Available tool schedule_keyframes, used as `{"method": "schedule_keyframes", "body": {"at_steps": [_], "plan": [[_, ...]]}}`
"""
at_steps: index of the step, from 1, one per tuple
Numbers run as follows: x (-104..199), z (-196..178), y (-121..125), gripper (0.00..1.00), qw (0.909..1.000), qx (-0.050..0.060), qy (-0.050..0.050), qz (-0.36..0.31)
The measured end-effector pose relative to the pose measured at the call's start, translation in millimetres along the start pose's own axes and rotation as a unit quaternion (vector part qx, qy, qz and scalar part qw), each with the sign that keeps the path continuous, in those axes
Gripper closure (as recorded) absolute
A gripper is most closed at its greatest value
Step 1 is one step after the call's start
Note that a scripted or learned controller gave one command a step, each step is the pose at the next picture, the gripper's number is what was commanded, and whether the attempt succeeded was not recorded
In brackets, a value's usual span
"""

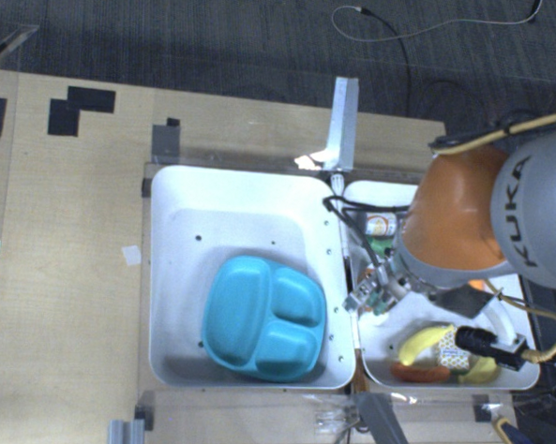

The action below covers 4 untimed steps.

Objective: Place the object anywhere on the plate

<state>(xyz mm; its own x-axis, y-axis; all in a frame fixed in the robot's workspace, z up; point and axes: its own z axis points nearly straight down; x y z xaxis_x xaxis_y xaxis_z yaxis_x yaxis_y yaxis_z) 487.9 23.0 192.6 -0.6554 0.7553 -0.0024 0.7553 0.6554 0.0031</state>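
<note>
A light blue plate [265, 317] with three compartments lies in the left bin [177, 257], toward its front right. My gripper [371, 294] hangs low over the left side of the right bin [379, 363], close to the wall between the bins, and the arm's orange band covers most of it. A yellow banana [423, 341] lies at the front of the right bin, right of the gripper, with a red object [419, 372] just in front of it and another yellow item [482, 371] further right.
A small can with a green and orange label [380, 225] sits at the back of the right bin, partly under the arm. A metal post [342, 126] stands behind the bins. Black cables run along the dividing wall.
</note>
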Motion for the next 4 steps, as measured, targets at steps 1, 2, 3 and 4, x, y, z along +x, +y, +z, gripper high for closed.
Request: {"method": "schedule_keyframes", "body": {"at_steps": [1, 2, 3, 4], "plan": [[58, 8, 59, 1.0, 0.9978, -0.001, 0.0, -0.066], [-57, 7, 77, 1.0, 0.9783, -0.002, -0.002, -0.207], [-28, 7, 8, 1.0, 0.9881, -0.001, -0.001, -0.154], [24, 7, 77, 1.0, 0.9347, -0.002, -0.001, -0.356]]}}
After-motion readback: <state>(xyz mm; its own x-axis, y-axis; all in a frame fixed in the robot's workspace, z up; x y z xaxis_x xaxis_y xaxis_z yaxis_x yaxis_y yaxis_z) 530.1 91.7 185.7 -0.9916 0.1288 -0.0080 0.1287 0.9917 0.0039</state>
